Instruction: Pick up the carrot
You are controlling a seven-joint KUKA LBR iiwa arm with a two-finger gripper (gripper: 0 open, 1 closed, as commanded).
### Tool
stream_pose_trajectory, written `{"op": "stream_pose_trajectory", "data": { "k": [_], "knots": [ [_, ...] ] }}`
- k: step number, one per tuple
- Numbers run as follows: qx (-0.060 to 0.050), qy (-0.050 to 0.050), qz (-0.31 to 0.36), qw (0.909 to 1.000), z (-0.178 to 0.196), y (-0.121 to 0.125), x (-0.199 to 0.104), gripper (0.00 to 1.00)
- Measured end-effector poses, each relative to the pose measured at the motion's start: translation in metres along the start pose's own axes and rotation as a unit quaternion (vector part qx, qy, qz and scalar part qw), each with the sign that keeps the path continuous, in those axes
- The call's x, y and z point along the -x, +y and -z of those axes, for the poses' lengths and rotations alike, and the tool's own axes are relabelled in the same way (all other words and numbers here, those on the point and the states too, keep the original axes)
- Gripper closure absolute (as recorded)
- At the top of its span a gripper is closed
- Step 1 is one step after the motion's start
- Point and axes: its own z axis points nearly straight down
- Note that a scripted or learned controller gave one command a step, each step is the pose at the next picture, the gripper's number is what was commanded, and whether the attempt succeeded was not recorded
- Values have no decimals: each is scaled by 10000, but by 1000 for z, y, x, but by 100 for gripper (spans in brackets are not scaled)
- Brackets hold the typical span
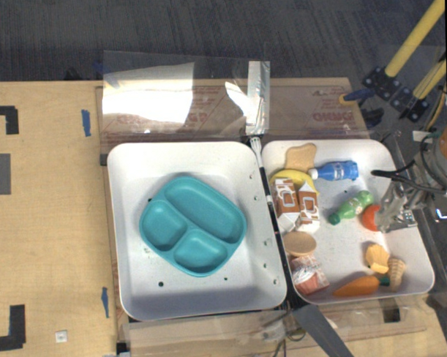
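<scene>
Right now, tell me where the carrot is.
In the camera view the carrot lies in the right bin, against its near wall toward the right corner, just below the yellow toy and right of the small jar.

A pale wooden desk [50,239] carries black corner marks and strips of blue tape [85,122]. Beyond its far edge lies dark grey carpet [203,25]. A clear plastic sheet [184,102] behind the bins catches bright glare. Yellow bars [422,28] cross the upper right corner.
</scene>
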Motion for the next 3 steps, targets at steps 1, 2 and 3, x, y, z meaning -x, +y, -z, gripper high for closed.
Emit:
{"op": "stream_pose_trajectory", "data": {
  "k": [1, 2, 3],
  "knots": [
    [21, 33, 460, 9989, -5, -31, 74, 100],
    [9, -6, 1872, 9823, 76, -34, 133, 100],
    [46, 22, 4651, 8852, 76, -33, 118, 100]
  ]
}}
